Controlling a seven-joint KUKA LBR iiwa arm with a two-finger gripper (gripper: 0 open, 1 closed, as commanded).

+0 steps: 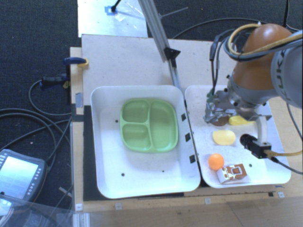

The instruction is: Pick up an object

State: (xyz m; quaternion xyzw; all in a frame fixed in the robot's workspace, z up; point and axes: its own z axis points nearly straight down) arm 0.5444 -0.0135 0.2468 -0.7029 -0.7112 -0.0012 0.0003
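In the right bin (279, 174) lie a brown round object (219, 122), a yellow banana-like piece (238, 120), a pale yellow lump (223, 137), an orange ball (216, 161) and a brown-and-white box (233, 173). My gripper (215, 115) hangs low over the bin's upper left part, right above the brown object, its metal fingers pointing down onto it. The arm's wrist covers the bin's far end. I cannot make out whether anything sits between the fingers.
The left bin (104, 126) holds a green divided plate (149, 125). A slanted metal pole (158, 27) crosses above the bins' dividing edge. A black fitting with a cable (255, 147) sticks out of the arm over the right bin. Cables lie at the left.
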